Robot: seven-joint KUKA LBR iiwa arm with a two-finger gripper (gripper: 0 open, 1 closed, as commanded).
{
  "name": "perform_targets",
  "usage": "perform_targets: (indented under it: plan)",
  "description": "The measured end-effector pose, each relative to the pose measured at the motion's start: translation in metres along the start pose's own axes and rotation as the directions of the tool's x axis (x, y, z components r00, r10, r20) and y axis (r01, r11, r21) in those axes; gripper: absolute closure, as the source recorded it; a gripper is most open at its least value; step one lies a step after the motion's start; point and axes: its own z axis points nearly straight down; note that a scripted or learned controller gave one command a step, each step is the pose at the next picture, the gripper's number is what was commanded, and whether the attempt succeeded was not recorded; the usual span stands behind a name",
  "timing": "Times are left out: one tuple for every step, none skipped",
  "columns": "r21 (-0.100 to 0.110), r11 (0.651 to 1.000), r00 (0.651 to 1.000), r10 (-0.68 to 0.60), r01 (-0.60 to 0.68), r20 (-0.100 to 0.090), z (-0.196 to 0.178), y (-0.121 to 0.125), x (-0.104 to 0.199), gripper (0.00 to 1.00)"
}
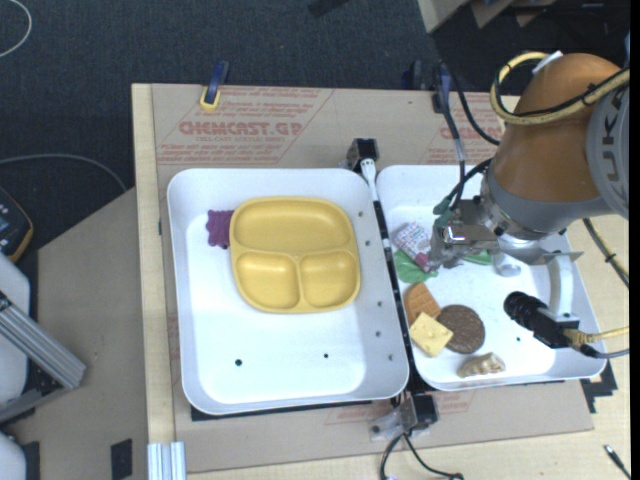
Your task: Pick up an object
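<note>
Glossy yellow plastic tray lies in smooth white bin.

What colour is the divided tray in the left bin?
Yellow; the divided tray shows plainly in the camera view.

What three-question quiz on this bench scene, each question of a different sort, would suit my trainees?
1. True or false: the yellow tray lies in the right bin.
2. Which item touches the tray's left edge? A) purple piece B) yellow wedge C) brown disc
3. Fill in: the gripper hangs over the ____ bin.

Key: 1 false, it lies in the left bin. 2 A. 3 right.
</note>
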Motion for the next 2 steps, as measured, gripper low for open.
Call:
perform_targets:
  plan:
    - [0.006, 1.0, 1.0, 0.002, -0.002, -0.001, 0.021, -0.001, -0.001, 1.0]
    - [0.001, 1.0, 1.0, 0.0, 0.0, 0.0, 0.007, -0.007, 0.006, 1.0]
